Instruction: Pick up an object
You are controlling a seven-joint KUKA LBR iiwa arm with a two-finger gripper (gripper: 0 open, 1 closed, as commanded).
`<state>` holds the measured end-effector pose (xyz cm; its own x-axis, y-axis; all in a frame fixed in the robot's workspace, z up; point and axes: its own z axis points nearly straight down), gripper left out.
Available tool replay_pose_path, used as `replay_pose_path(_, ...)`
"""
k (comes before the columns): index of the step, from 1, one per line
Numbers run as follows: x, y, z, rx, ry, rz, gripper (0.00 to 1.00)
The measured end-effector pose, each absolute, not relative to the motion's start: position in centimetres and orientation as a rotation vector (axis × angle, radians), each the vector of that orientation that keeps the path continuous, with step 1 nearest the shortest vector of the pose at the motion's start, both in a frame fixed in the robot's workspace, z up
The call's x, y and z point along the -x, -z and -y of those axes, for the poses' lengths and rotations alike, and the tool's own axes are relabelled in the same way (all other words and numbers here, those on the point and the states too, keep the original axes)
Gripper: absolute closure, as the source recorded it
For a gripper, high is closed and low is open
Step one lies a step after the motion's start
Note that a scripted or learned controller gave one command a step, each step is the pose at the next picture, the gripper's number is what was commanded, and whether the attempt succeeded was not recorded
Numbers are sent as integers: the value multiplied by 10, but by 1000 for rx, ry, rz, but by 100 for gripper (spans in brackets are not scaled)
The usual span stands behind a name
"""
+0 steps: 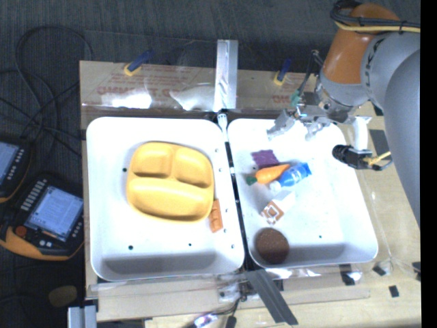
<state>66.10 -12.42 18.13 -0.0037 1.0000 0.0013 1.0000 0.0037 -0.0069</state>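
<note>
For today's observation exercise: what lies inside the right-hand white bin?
In the right bin: a purple piece, an orange carrot-like toy, a blue bottle, a small white-and-orange packet and a brown round object. Anything beneath them is covered.

Dark grey carpet floor (pixel 171 12) all around, ribbed in texture. Black cables (pixel 41 67) looping across it at far left. Two handheld control pads (pixel 48 217) lying at left, screens lit pale blue. Light wooden bench (pixel 389 251) in the middle, clear plastic sheet (pixel 157 87) clipped along its far edge.
</note>
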Motion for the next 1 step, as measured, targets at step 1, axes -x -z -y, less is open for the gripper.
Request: replay_pose_path(1, -629, -88, 112, 1958, 5, 2468, 0)
